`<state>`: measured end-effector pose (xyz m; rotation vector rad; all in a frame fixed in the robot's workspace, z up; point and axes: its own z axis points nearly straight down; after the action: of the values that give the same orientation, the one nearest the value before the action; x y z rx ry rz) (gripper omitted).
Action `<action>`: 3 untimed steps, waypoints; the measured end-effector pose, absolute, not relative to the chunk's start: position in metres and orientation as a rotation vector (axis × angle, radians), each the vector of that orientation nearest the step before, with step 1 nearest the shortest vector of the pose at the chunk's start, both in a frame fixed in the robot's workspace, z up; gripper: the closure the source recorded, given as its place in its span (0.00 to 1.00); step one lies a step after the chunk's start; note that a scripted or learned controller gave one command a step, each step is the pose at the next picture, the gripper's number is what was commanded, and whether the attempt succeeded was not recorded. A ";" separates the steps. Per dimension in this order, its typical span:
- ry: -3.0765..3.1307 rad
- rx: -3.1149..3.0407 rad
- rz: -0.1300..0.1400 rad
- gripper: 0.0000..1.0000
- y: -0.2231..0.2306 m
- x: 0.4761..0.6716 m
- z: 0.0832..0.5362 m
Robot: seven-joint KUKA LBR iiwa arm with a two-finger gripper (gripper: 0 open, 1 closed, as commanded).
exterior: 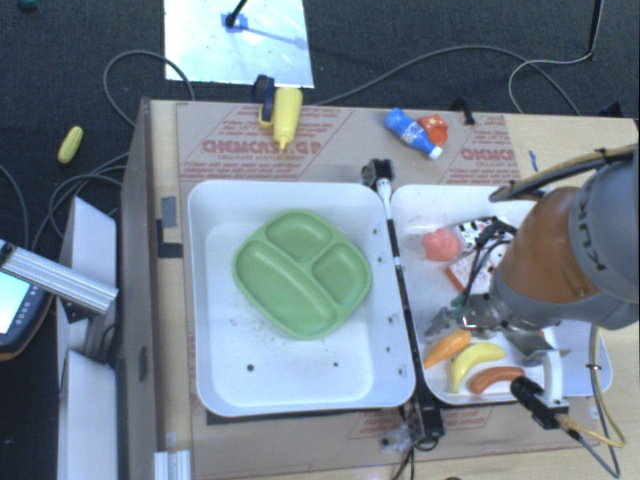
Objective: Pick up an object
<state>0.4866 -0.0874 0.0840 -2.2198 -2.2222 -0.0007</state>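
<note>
Gripper (pixel 452 320), finger spacing indiscernible, low in right bin (pixel 415 208), just above smooth plastic carrot (pixel 447 346), curved banana (pixel 473 361) and sausage (pixel 492 378); left bin (pixel 215 268) holds green compartmented plate (pixel 302 273).

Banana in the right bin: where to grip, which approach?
Grip the banana across its middle, from straight above. It lies flat and curved between the carrot and the sausage, close to both, so set the jaws across its narrow width; the gaps look tight, so a clean grasp is uncertain.
</note>
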 end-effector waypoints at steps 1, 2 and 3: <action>-2.225 -2.219 -0.001 0.00 -0.088 0.585 0.084; -2.204 -2.209 0.023 0.00 -0.090 0.634 0.080; -2.215 -2.210 0.013 0.00 -0.099 0.666 0.083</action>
<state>0.6657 -0.0989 0.0829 -2.2096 -2.2145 0.0131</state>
